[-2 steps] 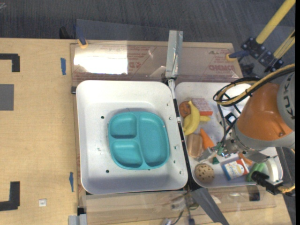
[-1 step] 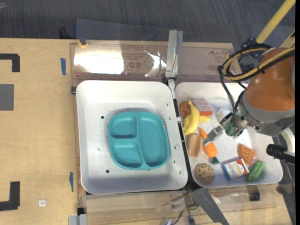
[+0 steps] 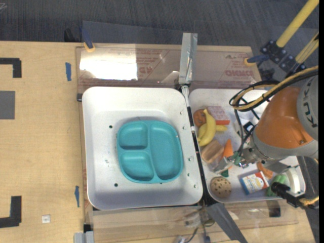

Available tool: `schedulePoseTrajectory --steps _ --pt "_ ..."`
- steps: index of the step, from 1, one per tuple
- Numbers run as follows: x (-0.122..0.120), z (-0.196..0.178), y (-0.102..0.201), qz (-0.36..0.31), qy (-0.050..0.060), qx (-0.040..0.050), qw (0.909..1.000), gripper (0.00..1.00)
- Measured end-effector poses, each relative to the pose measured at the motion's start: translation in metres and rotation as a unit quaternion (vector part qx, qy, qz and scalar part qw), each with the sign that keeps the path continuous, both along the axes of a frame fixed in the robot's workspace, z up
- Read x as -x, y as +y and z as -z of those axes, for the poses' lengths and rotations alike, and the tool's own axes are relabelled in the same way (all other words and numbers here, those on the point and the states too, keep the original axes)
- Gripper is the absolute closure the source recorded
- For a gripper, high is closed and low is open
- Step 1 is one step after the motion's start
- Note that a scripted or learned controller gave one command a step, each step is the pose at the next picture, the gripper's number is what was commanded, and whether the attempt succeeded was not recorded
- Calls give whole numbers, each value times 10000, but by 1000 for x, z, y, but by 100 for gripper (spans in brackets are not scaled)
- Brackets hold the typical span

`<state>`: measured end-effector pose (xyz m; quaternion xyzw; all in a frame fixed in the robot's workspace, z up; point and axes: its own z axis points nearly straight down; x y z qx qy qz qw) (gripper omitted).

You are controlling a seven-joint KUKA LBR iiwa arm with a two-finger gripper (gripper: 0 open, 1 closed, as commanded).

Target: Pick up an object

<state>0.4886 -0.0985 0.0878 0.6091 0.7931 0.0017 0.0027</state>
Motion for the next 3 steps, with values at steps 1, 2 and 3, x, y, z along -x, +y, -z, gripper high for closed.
schedulePoseTrajectory --steps 1,2,3 --pt "-24 -43 -1 -980 9 6 9952 0" --pt "9 -3 -1 -956 20 3 9954 0" --pt "-50 0 0 -584 -15 8 9983 0"
